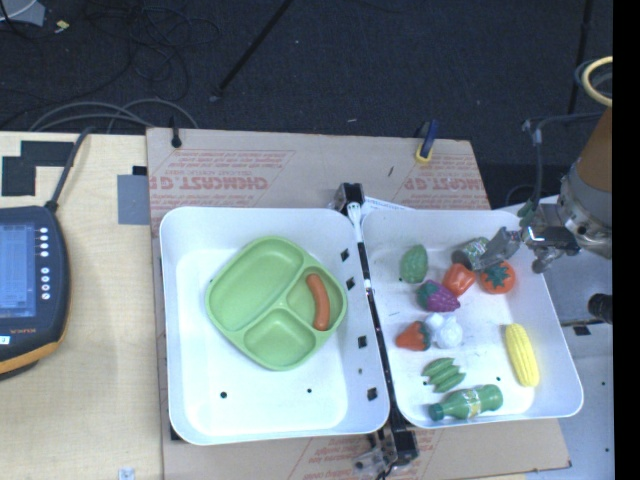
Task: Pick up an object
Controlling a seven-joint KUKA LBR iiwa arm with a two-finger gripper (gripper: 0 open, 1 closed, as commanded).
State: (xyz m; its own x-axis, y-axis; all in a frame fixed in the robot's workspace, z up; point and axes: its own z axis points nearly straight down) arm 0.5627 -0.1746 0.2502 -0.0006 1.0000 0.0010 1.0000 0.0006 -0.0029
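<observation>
Gripper point(490, 251) sat at the upper right of the right bin point(560, 368), low over the tomato point(497, 278) and an orange-red pepper point(458, 279) — whether it was open or closed we could not tell. We judged the tomato a light, stiff plastic toy, smooth and apt to roll, best taken across its widest part. Nearby lay a purple grape bunch point(438, 296), corn point(520, 354) and a green bottle point(466, 403). From the frame's right edge the arm point(585, 203) reached in — wrist angled leftward and down.
</observation>
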